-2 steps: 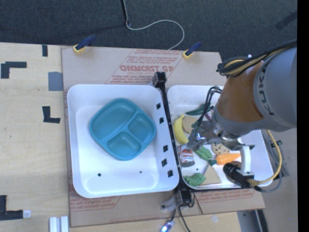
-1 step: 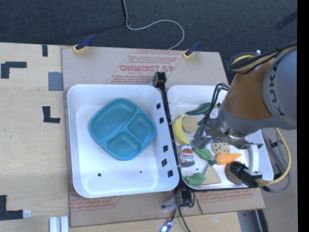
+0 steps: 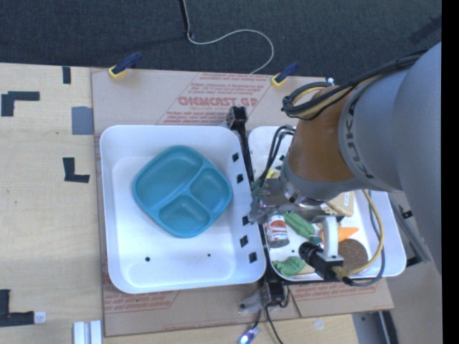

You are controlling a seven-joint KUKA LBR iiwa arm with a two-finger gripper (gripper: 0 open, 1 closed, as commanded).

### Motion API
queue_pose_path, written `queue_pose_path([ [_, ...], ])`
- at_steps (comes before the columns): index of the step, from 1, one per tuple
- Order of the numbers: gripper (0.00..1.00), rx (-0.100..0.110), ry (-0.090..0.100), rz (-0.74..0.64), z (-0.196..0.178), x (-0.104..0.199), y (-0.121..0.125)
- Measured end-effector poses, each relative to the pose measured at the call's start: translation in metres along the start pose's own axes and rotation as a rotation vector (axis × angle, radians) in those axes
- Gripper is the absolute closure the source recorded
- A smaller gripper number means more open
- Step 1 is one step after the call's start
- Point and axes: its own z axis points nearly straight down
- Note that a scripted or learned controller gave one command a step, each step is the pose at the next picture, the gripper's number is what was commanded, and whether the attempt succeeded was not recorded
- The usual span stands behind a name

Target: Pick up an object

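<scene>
Small toy foods lie crowded in the right-hand shallow white bin (image 3: 393, 267), and any of them could be the object: a labelled can-like piece (image 3: 277, 232), green leafy pieces (image 3: 290, 266), an orange wedge (image 3: 346, 231) and a round brown disc (image 3: 352, 250). The gripper (image 3: 267, 205) hangs low over that bin's left side, just above the can-like piece, its state hidden by the wrist, so I cannot tell whether it grips anything. This looks like the reach-and-descend step; next it must settle squarely on one piece and close. Beyond the divider, the left white bin (image 3: 118, 213) holds a blue three-compartment plastic plate (image 3: 183, 190).
</scene>
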Motion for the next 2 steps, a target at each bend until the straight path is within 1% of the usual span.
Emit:
queue_pose_path([
  [1,1.0,-0.015,0.0,0.001,-0.131,0.018,-0.008],
  [2,1.0,-0.007,0.0,-0.001,-0.165,0.065,-0.012],
])
